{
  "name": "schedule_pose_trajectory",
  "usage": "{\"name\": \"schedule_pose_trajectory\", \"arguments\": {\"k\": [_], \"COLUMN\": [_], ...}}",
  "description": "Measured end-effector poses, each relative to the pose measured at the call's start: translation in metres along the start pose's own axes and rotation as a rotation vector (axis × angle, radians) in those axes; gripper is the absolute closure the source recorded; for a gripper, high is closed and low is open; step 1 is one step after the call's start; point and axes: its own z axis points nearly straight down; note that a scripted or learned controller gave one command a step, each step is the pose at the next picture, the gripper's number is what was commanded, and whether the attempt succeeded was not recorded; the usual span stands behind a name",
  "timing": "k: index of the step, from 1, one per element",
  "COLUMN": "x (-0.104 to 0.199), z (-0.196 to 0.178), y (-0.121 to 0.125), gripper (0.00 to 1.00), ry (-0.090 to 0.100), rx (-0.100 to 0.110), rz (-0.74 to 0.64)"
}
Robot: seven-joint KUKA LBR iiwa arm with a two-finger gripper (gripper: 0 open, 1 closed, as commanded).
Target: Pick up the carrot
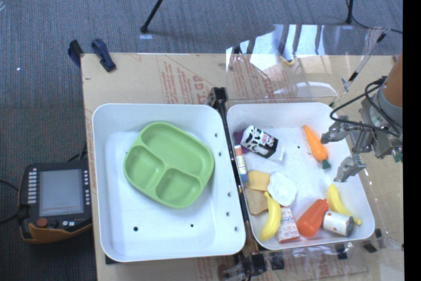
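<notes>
Two white bins sat side by side on a brown bench (158, 76) over grey carpet — the left bin (105, 141) held one green divided plate (169, 164), the right bin (309, 112) one carrot (315, 143) and two bananas (271, 218). That carrot lay near the right rim, its long axis slanted, green end toward the lower right. Just beside it hung the gripper (341, 153), fingers spread wide, holding nothing.
</notes>
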Motion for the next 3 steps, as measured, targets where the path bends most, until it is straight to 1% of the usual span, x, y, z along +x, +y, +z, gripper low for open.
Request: {"name": "schedule_pose_trajectory", "arguments": {"k": [1,2,3], "x": [-0.022,-0.029,-0.067], "z": [0.13,0.112,0.026], "y": [0.001,0.003,0.063], "gripper": [0.0,1.0,1.0], "ry": [0.014,-0.003,-0.007], "rx": [-0.003,-0.001,0.001], "rz": [0.176,0.169,-0.144]}}
